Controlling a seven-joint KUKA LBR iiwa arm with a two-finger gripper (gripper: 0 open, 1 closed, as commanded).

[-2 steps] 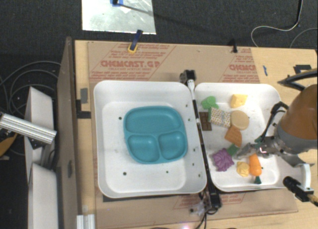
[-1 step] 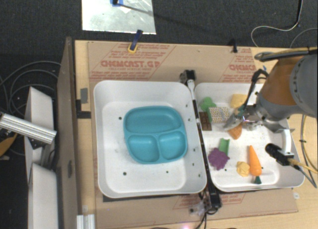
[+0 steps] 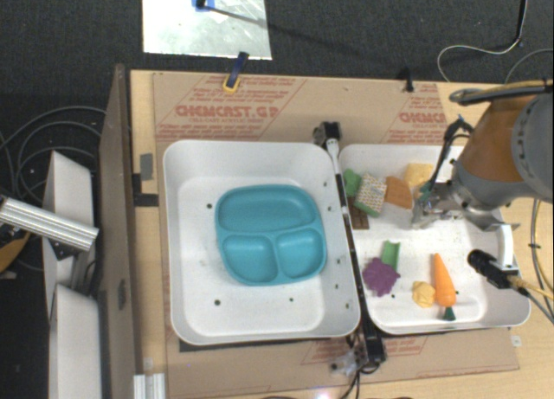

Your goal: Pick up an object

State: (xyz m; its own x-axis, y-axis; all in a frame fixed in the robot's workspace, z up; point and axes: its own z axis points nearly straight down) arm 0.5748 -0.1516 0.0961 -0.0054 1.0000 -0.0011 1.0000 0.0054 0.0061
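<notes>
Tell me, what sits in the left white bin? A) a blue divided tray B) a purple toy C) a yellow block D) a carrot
A: the blue divided tray lies in the left bin, while the carrot and purple toy lie in the right bin.

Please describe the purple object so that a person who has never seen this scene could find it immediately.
Look in the right white bin, the one with the small toys, not the left bin holding the blue divided plate. Go to its near left corner, beside the divider. The purple toy lies there, just below a small green block; it is the only purple thing, lumpy like a grape bunch.
</notes>
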